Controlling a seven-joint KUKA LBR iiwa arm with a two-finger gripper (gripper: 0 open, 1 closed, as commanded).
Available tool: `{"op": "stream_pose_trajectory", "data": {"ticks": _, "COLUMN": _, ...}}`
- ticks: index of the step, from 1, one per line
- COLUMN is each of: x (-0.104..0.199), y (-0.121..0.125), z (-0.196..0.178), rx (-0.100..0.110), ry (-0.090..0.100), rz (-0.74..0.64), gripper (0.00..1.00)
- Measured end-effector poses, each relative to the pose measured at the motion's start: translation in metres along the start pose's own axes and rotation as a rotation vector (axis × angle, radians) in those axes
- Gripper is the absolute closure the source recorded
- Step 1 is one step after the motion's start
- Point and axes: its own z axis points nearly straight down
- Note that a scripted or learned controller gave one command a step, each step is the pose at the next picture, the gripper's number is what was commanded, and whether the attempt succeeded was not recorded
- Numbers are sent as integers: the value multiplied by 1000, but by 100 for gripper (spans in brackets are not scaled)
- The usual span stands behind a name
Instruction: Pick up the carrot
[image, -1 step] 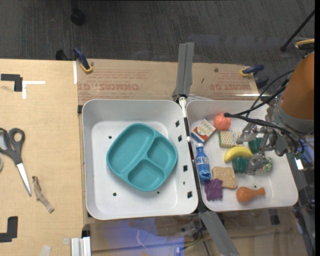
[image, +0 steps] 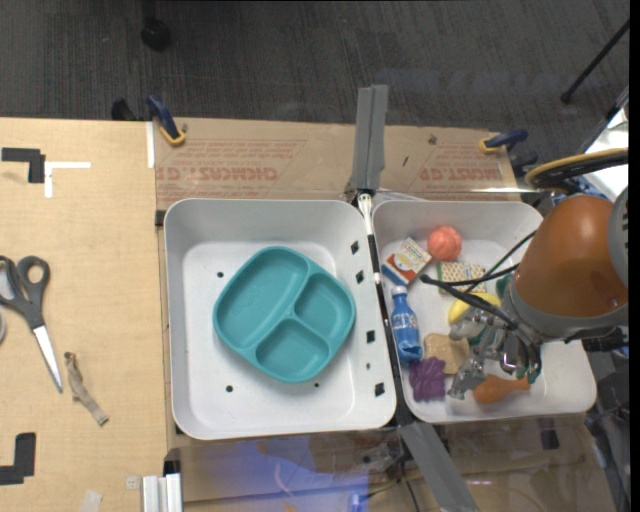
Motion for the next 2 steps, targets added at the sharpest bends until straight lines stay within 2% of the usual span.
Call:
{"op": "stream_pose_trajectory", "data": {"ticks": 1, "x": 11, "y": 17, "z": -15, "rx": 0, "ry": -1, "rz": -248, "gripper": 0}}
{"op": "stream_pose_trajectory", "data": {"ticks": 2, "x": 0, "y": -22, "z": 2, "rx": 0, "ry": -2, "rz": 178, "gripper": 0}}
